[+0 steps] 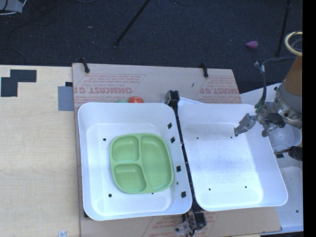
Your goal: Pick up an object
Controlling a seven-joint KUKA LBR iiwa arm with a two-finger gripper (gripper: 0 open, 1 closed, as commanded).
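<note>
Left bin: green tray (141,163), far from tool (245,125).

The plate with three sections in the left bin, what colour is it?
Light green, seen in the camera view.

Two shallow white bins are set side by side on a cardboard sheet (148,85) printed with red lettering. The left bin (94,127) and the right bin (266,191) are divided by a black strip (180,147) with clips. At the far edge of the cardboard, just behind the left bin, a small orange object (135,100) is seen. A pale wooden bench top (34,167) is spread to the left, marked with dark patches (19,80). Farther off, a dark floor (163,23) is crossed by cables, and a small purple thing (252,44) is lying on it.
</note>
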